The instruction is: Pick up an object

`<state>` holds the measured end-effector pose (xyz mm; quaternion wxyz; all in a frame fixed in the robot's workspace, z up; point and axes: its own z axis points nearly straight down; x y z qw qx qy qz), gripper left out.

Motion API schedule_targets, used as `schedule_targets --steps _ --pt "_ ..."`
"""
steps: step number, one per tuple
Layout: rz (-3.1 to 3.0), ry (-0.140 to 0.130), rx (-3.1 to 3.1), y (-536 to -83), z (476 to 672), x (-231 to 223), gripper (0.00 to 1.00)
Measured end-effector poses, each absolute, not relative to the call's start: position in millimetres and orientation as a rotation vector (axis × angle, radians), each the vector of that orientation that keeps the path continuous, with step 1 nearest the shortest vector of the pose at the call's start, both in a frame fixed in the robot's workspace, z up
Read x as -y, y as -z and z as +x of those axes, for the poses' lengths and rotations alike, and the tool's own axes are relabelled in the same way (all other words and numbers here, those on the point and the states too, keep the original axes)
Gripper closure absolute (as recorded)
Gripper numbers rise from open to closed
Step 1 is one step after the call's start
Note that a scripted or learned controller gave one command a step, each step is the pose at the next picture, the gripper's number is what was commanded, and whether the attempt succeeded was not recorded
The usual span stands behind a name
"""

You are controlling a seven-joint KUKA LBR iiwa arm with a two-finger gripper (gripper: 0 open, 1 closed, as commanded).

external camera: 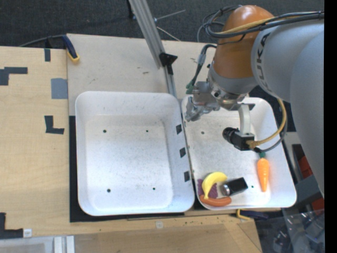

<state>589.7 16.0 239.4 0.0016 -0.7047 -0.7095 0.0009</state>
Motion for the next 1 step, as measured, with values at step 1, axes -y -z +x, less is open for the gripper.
schedule_targets --steps 1 --pt "-2.211 0.000 2.229 -245.6 587.1 -74.2 1.00"
